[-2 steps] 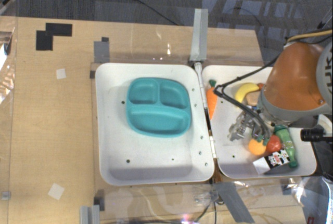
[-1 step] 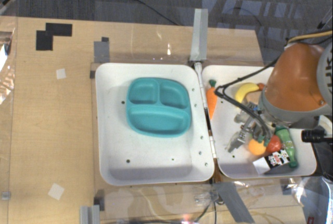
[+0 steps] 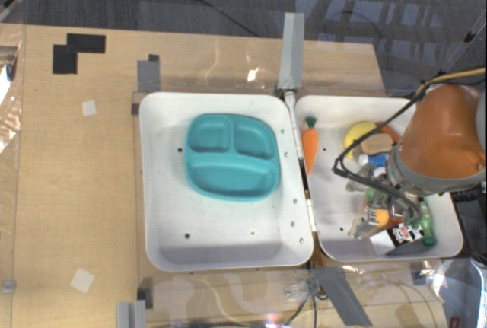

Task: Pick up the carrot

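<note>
The carrot (image 3: 310, 149), orange with a small green top, lies lengthwise in the right bin (image 3: 335, 243), close against its left wall. My gripper (image 3: 377, 215) hangs low over the pile of small objects in the right half of that bin, well to the right of the carrot and a little nearer the front. The arm's orange band (image 3: 445, 136) and cables cover much of the gripper from above. Nothing shows as held.
A teal divided plate (image 3: 232, 157) sits in the left bin (image 3: 163, 243). Around the gripper lie a yellow item (image 3: 358, 133), a tan piece (image 3: 377, 142), a blue item (image 3: 373, 161), a green item (image 3: 424, 229) and a black-and-white box (image 3: 403, 236).
</note>
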Robot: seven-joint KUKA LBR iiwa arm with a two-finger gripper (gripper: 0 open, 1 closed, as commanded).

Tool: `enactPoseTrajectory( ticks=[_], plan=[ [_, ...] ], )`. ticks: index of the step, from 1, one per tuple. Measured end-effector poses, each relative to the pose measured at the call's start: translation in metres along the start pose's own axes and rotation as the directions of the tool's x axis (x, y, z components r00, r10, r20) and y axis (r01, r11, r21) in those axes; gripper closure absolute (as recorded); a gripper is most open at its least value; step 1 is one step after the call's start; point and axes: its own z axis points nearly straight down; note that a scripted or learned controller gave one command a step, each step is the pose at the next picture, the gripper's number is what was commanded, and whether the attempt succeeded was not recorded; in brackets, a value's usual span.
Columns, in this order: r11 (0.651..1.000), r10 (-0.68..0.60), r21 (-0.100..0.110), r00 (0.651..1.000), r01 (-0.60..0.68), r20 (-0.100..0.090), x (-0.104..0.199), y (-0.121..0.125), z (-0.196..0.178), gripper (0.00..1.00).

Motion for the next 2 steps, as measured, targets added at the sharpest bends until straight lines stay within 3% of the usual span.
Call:
enactPoseTrajectory(
  ticks=[1, 2],
  plan=[
    [0.992, 0.129, -0.004, 0.992, -0.129, 0.007, -0.102, 0.064, -0.051, 0.0],
    [0.864, 0.504, -0.005, 0.864, -0.504, 0.008, -0.149, 0.029, 0.048, 0.0]
  ],
)
